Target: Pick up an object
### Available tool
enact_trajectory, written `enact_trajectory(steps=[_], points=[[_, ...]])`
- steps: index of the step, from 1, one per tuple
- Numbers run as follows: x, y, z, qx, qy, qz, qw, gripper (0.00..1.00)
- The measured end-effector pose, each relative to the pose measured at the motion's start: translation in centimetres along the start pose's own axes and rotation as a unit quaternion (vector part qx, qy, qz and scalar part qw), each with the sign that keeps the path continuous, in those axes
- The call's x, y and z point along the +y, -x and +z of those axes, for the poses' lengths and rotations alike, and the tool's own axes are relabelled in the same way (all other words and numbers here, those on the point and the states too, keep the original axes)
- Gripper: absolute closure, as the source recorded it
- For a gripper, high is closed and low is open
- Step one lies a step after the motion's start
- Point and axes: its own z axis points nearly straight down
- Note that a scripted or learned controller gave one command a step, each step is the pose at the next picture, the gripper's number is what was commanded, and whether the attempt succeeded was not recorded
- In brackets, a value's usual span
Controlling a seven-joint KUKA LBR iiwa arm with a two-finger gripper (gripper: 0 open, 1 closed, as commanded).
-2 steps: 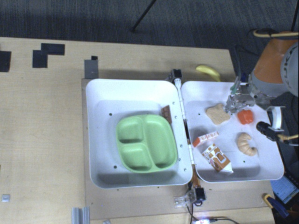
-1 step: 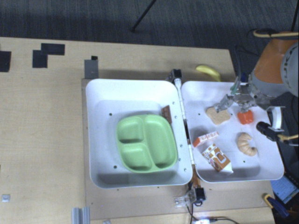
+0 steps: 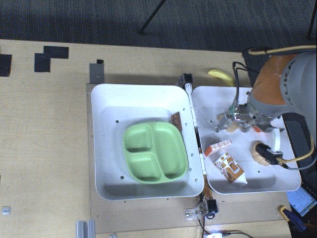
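My gripper (image 3: 229, 122) hangs low over the upper middle of the right bin (image 3: 287, 185), reaching in from the right. Just below it, apart from it, lies a small orange and white carton (image 3: 218, 147). A brown and white packet (image 3: 231, 168) lies in front of that, near the bin's front wall. A round tan piece (image 3: 257, 152) rests to the right, under the arm. A small red-orange bit (image 3: 256, 129) shows beside the wrist.
The left bin (image 3: 101, 133) holds a green divided plate (image 3: 155, 151) and a small brown thing (image 3: 175, 118) at its right wall. A yellow banana (image 3: 221, 76) lies on the bench behind the right bin. Clamps stand along the divider between the bins.
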Motion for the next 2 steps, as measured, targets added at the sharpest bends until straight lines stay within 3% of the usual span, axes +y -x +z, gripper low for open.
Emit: enact_trajectory(steps=[1,2], points=[[0.2,0.0,-1.2,0.0,0.003,-0.001,1.0,1.0],[5.1,6.8,0.0,-0.001,0.0,0.001,1.0,1.0]])
